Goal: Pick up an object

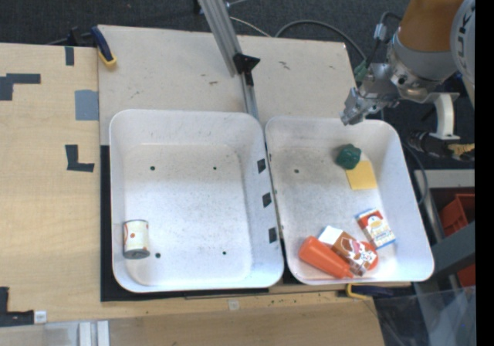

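Reaching in from the right, arm [432, 28] angled down, jaws above right bin's [401, 155] far rim, jaw state seemingly unreadable

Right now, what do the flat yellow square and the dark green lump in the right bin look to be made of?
The flat yellow square looks like sponge or foam: matte, no glare, thin slab. The dark green lump looks like soft rubber or plastic: rounded, dull, with faint highlights. Neither is certain at this resolution.

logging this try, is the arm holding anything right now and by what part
Nothing is held. The end effector hangs over the far rim of the right bin with nothing between its fingers; the green object lies below it in the bin.
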`<state>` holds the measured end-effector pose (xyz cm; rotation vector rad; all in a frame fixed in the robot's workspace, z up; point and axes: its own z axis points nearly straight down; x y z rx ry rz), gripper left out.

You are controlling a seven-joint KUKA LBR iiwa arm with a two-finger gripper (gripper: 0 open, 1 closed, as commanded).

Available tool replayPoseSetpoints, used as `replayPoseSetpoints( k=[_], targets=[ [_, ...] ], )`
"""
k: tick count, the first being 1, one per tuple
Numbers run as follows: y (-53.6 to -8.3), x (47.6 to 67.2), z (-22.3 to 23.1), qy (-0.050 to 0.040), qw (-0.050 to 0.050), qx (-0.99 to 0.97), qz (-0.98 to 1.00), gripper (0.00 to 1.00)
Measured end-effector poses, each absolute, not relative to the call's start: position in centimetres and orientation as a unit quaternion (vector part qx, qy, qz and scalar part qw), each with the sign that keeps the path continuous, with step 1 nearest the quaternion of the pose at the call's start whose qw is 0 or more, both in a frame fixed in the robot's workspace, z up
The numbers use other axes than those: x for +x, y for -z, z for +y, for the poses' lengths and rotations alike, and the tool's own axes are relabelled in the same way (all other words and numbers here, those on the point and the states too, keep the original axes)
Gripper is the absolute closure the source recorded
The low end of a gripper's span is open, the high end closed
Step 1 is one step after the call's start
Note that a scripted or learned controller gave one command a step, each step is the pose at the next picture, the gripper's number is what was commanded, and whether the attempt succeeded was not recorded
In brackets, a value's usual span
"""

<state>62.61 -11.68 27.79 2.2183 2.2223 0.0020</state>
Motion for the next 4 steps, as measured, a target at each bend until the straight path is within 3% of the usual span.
replayPoseSetpoints(
  k=[1,3,4],
  targets=[
    [-27.9,62.1,-6.3,-0.0001,-0.001,0.705,0.709,1.00],
    [-24.8,58.0,4.3,0.0012,-0.002,0.705,0.709,1.00],
    [-23.1,57.2,9.7,0.0015,-0.002,0.705,0.709,1.00]
  ],
)
